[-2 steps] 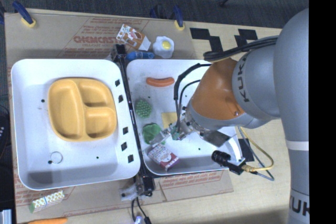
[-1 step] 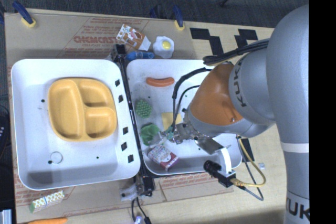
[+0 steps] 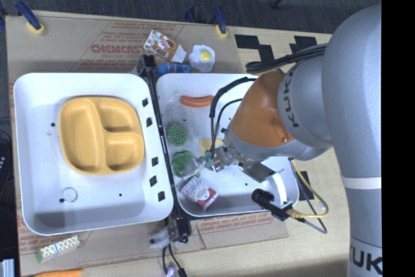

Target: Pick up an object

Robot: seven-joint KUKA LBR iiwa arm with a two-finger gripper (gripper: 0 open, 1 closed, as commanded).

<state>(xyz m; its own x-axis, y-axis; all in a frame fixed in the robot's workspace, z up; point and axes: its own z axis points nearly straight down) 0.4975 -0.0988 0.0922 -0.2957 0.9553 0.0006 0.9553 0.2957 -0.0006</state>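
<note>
Camera view: claw (image 3: pixel 211 162) low in right bin (image 3: pixel 285 194) beside green toy (image 3: pixel 182 162), reaching step; grip state unclear; next, close and lift.

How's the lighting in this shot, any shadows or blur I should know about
Camera view: lighting is even and soft; the arm shades the right bin beneath it; a faint shadow rims the yellow tray in the left bin; small items look slightly soft.

Tray (image 3: pixel 102 134) in left bin (image 3: pixel 26 139); right bin (image 3: pixel 233 82) holds perhaps a sausage (image 3: pixel 196 100).
</note>
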